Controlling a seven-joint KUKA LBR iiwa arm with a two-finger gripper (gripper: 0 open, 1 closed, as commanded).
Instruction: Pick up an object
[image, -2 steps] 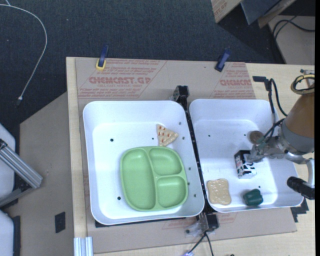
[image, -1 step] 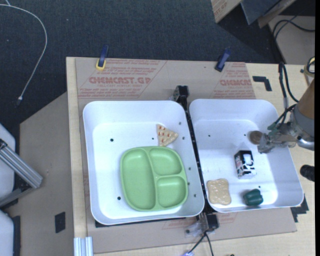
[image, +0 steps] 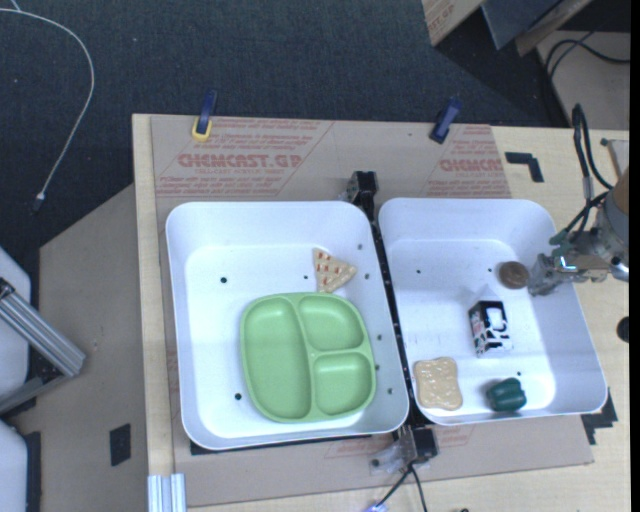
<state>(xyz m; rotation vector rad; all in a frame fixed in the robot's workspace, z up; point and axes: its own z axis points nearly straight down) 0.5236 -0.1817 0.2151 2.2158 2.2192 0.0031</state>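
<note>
The right bin (image: 440, 222) holds a small brown round piece (image: 513, 274), a black and white box-like object (image: 488, 327), a tan cracker-like slab (image: 438, 384) and a dark green object (image: 506, 395). In the left bin (image: 200, 240) lie a green divided plate (image: 305, 356) and a tan waffle-patterned wedge (image: 331, 269). My gripper (image: 560, 268) hangs over the right bin's right rim, just right of the brown round piece, with nothing seen between its fingers.
The bins sit on a cardboard sheet (image: 300, 150) held by a yellow clamp (image: 204, 122) and a blue clamp (image: 445, 120). A black clip (image: 363, 186) joins the bins at the back. Cables (image: 585, 150) run down at the right edge.
</note>
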